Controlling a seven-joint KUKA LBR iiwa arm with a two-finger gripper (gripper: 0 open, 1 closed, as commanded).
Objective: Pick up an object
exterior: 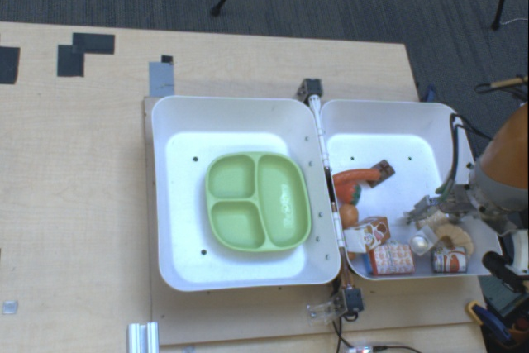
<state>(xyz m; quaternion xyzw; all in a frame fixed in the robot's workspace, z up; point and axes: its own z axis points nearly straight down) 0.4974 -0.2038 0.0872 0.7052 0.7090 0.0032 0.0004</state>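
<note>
Bench bins sat ready; your gripper (426, 209) hung near right bin's (388, 121) right edge, grip state unclear, nothing lifted yet.

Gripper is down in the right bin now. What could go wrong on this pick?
1. The gripper sits over a tight cluster: a red-and-white can, a small carton and a pale bagel-like ring. It may nudge or grab the wrong one.
2. These lie near the right bin's front wall, so fingers could strike it.
</note>
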